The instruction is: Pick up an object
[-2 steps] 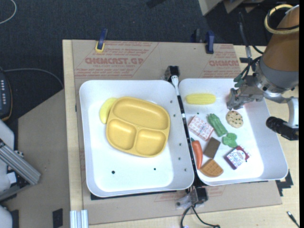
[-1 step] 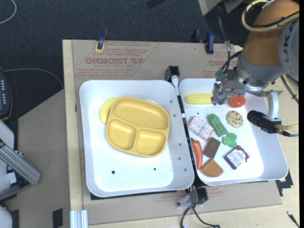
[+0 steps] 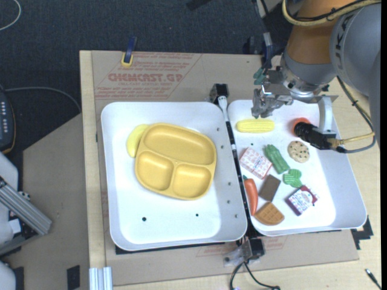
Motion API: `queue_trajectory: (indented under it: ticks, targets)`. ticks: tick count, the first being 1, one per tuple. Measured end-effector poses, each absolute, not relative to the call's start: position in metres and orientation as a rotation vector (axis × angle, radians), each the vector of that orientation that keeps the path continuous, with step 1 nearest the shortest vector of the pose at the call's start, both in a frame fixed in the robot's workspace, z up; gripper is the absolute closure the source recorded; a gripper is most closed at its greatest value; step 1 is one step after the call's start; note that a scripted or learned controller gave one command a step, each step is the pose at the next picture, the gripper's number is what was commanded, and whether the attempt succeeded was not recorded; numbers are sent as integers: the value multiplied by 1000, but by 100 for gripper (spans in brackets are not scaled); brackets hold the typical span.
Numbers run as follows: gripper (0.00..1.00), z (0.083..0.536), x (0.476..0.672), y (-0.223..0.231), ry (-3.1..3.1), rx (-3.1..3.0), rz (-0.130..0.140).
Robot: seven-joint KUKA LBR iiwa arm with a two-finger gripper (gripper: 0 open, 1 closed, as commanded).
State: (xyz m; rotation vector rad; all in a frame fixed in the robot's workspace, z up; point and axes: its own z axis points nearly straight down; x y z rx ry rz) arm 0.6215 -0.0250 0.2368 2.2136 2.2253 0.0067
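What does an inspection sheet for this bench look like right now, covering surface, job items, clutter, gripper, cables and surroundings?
Surface: two white bins side by side, left bin and right bin, on a cardboard sheet.
Job's things: right bin holds a corn cob, cookie, green pickle, carrot, waffle and small packets.
Clutter: yellow divided plate in the left bin.
Gripper: gripper hovers just above the corn cob; nothing seen between its fingers.
Cables: a yellow cable runs off to the right; dark cables on the floor.
Surroundings: dark carpet behind the bench.
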Motion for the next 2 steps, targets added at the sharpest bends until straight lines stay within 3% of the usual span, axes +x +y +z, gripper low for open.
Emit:
queue_trajectory:
  ticks: [1, 2]
  targets:
    - [100, 225, 648, -2, 2223, 2216, 4]
    - [100, 229, 629, -13, 2221, 2224, -3]
